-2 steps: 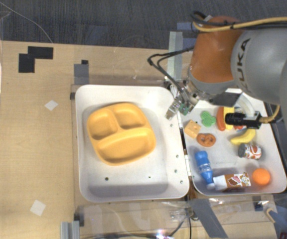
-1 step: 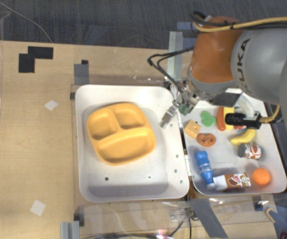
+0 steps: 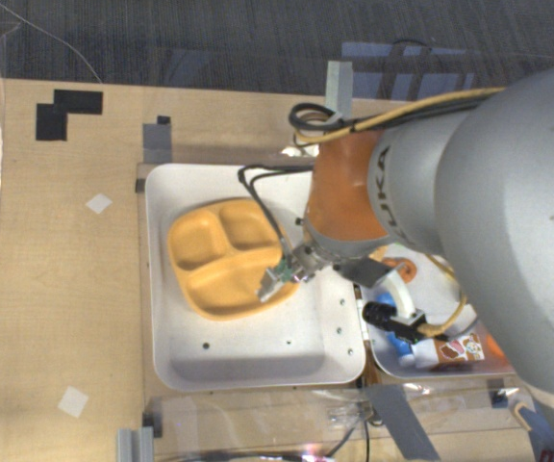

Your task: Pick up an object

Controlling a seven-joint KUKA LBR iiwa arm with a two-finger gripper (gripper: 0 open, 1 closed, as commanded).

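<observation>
Wooden bench, left bin: pincer down at yellow tray's rim, grip state unclear, lining up a pick.

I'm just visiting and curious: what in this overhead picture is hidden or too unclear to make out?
- Gripper: small and blurred over the yellow divided plate, so whether it touches the plate is unclear.
- Right bin: the grey arm covers most of it.
- Items in the right bin, among them a blue object and a printed packet: partly covered and too small to name.
- Left bin: its far right corner lies under the orange band.
</observation>
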